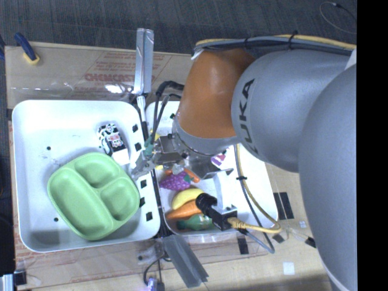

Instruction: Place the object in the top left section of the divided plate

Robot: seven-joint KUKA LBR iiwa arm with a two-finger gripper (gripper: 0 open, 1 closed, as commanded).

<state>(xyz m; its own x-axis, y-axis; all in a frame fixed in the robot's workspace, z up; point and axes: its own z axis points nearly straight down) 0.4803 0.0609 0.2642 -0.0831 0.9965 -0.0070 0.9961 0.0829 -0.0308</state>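
The arm (267, 102) takes up most of the right side, bent down over the right bin (257, 180). The left bin (36, 162) has the green divided plate (94, 193) sitting in it, with a small black and white toy (112, 138) just above the plate. The tool (159, 157) hangs over the toy food pile: purple grapes (173, 179), a banana (187, 197), a carrot (182, 211). Honestly can't tell if the tool's holding anything.
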